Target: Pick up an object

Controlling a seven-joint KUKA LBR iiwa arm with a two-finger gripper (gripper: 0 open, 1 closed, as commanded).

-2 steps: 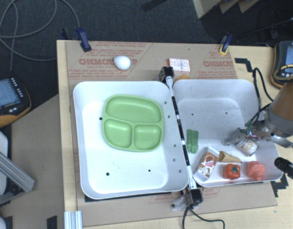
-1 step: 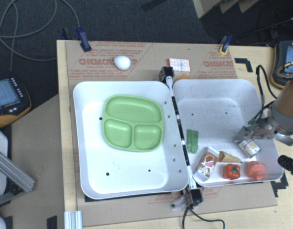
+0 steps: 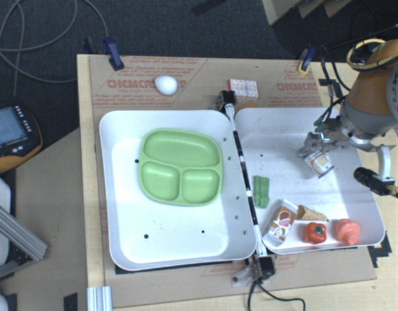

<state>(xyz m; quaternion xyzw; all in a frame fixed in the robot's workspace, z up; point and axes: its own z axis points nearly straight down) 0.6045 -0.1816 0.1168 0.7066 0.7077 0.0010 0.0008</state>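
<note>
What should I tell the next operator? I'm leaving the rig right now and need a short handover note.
Gripper: low in the right bin, over a small silvery packet; a hold isn't confirmed.
Right bin's front edge: green block, carton, tomato, pink toy.
Left bin: green divided plate.
Done: nothing visibly lifted.
Left: grasp and raise one object.

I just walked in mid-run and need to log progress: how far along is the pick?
Done: the arm has reached into the right bin, its end effector low beside a small packet. In hand: nothing visibly. Left: grasping and lifting; the tomato and green block lie untouched.
</note>
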